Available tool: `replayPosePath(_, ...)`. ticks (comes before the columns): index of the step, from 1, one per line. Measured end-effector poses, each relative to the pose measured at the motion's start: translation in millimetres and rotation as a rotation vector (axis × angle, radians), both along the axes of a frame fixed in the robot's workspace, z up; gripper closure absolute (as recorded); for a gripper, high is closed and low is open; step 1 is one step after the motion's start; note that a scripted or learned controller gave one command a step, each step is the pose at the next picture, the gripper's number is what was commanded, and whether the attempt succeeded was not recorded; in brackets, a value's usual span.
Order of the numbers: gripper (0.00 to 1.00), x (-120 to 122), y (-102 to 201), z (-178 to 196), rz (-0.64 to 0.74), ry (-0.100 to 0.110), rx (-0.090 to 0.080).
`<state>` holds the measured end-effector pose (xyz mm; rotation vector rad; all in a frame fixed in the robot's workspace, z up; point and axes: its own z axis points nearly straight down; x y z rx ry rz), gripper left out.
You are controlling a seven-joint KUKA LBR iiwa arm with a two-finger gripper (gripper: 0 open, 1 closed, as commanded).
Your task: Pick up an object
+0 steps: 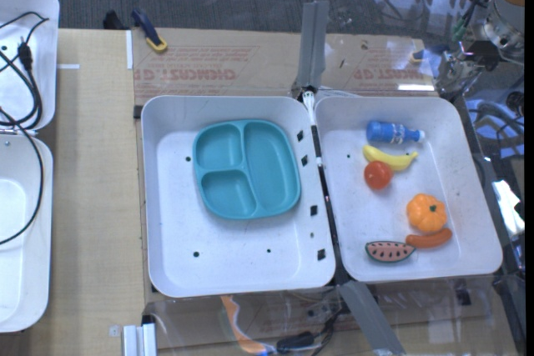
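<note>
Nearest the camera, along the front edge of the bench, a tangle of cables [275, 338] with an orange strip lies under a clear cover, just below the two bins.

Right bin [467, 179]: six toy food items, all loose on the white floor.
- Watermelon slice [389, 251], lying flat near the bin's front wall, closest of the six to the camera.
- Sausage [429, 239], reddish-orange, just right of the watermelon slice and touching the underside of the pumpkin.
- Pumpkin [426, 213], orange with a green stem, upright, right of centre.
- Tomato [377, 174], red, mid-bin, touching or nearly touching the lower edge of the banana.
- Banana [390, 156], yellow, curved, lying across just below the bottle.
- Blue bottle [392, 132], on its side near the far wall, white cap end pointing right.

Left bin [167, 204]: one teal divided plate [247, 168] with three compartments, sitting flat a little above centre, turned slightly. Nothing rests in its compartments.

The bins meet along a central hinge [315, 179] with black clips.

Arm [509, 4]: seen at the top right corner, beyond the far right corner of the right bin, well apart from every toy. Wrist hardware and dark cables crowd that corner. The gripper's jaw state cannot be told from here; nothing is seen held.

Beyond the bins: brown cardboard [217, 67] with reversed red print, a blue-and-yellow tool [148, 32] on its far left corner. White trays with black cords [21, 71] at the far left.
</note>
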<state>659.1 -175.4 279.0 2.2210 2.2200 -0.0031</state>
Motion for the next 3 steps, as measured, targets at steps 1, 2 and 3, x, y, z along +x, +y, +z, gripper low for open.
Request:
replayPosePath(1,1.00,0,15,-22,0.003,0.002,0.001)
replayPosePath(2,1.00,0,-22,55,-0.001,0.000,0.001)
replayPosePath(3,1.00,-176,14,-15,-0.002,0.003,0.002)
